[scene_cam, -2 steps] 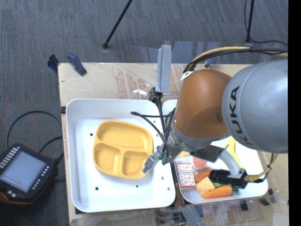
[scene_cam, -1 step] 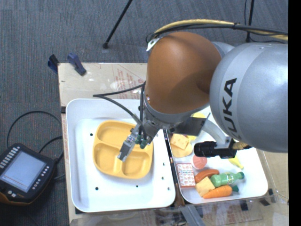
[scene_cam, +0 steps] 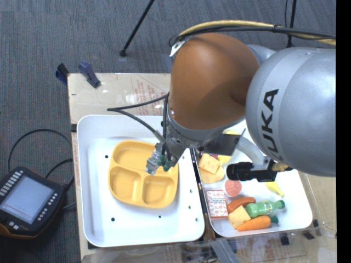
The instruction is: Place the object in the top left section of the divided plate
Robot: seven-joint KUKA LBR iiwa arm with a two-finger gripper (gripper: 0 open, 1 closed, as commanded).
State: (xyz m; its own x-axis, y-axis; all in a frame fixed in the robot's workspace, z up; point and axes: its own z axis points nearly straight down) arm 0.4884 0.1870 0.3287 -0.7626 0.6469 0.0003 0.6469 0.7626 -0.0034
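Grey carpet surrounds your tabletop (scene_cam: 118,95), where two white bins sit side by side. Take the yellow plate (scene_cam: 131,182) in the left bin (scene_cam: 90,171) as your landmark. Your hand (scene_cam: 158,162) hangs over the plate's upper right section, at its right rim; it is small and blurred, so you cannot tell whether anything is gripped or how it is set. Right of the plate, the right bin (scene_cam: 299,201) holds toy food: cheese (scene_cam: 209,164), a carrot (scene_cam: 255,223), a green bottle (scene_cam: 266,207). Your arm (scene_cam: 258,97) hides that bin's upper part. Left of the plate, a pendant (scene_cam: 24,199) lies on the carpet.
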